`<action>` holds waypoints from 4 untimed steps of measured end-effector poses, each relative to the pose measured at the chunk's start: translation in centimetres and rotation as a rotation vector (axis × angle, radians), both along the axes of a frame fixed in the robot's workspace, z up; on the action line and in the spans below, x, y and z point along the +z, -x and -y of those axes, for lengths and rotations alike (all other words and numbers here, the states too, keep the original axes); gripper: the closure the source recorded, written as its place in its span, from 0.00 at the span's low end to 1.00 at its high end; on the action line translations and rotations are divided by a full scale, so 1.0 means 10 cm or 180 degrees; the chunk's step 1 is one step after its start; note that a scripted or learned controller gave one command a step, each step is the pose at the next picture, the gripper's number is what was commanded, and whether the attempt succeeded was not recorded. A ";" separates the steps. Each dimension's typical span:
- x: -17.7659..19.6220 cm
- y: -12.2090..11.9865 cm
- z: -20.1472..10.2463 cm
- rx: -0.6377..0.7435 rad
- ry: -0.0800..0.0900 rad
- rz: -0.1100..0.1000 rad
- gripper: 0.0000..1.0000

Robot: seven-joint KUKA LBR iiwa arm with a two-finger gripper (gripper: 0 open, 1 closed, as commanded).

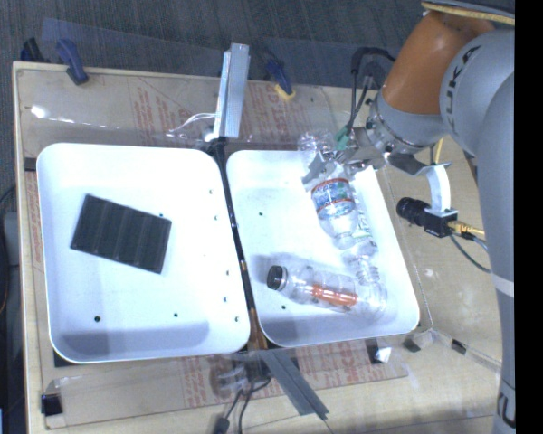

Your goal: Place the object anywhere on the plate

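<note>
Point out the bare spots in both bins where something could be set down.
Left bin: bare around the dark plate, widest along the near wall. Right bin: bare strip beside the divider. Crowded on its right, where two clear bottles lie below the gripper.

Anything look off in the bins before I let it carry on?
Both clear bottles in the right bin lie on their sides: one with a blue label below the gripper, one with an orange label near the front. The dark plate sits skewed in the left bin.
</note>
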State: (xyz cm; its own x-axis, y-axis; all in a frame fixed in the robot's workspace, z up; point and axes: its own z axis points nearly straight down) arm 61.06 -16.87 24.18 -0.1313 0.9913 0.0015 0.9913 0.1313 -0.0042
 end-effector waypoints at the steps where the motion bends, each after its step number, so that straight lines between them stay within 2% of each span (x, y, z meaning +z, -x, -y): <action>1: 0.36 0.10 -1.08 -0.0391 0.0002 0.0007 1.00; 2: 0.09 -0.11 -1.74 -0.0834 0.0007 0.0000 1.00; 3: -0.02 -0.41 -2.44 -0.1058 0.0009 -0.0002 1.00; 4: 0.56 0.26 -3.46 -0.0457 0.0003 0.0009 1.00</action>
